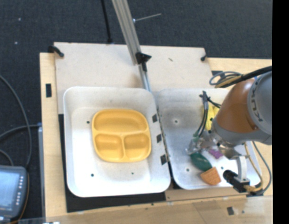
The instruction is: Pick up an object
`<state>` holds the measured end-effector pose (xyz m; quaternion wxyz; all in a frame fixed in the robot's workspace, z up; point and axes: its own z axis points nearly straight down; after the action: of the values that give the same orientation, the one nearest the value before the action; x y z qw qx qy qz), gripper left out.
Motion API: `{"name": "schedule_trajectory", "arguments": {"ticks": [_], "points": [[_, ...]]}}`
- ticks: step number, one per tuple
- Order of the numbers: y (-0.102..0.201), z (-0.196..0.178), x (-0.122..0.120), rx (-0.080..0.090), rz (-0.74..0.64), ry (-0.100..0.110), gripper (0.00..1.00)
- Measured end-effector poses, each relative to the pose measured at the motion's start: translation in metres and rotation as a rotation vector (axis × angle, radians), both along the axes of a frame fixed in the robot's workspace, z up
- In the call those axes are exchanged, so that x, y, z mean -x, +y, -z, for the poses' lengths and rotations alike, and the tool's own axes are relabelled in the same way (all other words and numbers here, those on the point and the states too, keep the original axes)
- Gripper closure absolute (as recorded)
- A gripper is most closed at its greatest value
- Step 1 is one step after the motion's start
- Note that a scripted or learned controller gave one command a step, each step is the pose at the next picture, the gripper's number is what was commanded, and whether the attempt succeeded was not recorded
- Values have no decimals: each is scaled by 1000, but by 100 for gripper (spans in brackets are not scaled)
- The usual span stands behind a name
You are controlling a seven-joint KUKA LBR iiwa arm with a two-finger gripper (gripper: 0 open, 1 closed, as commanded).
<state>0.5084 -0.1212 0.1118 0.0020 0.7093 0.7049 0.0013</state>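
Low over the right bin (179, 107), end effector (196, 148) sat at the near end of my arm, its metal tip down among the small objects there; I could not tell from this slanted view what state it was in, since the orange band (233, 111) and grey wrist covered most of it from above.

Just beside the tip lay a dark green object (200, 161), close enough that it may have been touching, though I could not say so for certain; near that, toward the front wall of the bin, lay an orange wedge-shaped piece (211, 176); a small purple item (213, 152) showed just under my wrist, and something yellow (210, 121) peeked out behind the arm, partly hidden.

In the left bin (74, 139) rested a yellow divided plate (121, 135), flat and well apart from where I worked; both bins stood on the desk (97, 64).

As I judged it, the pick was not yet done; nothing was visibly lifted, and every object seemed to rest on the bin floor; I had reached the descent or closing stage at best; what remained was to secure one of the items, likely the green one, and raise it clear; the clutter made a clean hold uncertain.
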Motion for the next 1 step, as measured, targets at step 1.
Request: {"name": "schedule_trajectory", "arguments": {"ticks": [1], "points": [[9,-52,-5,1,-10,-3,100]]}}
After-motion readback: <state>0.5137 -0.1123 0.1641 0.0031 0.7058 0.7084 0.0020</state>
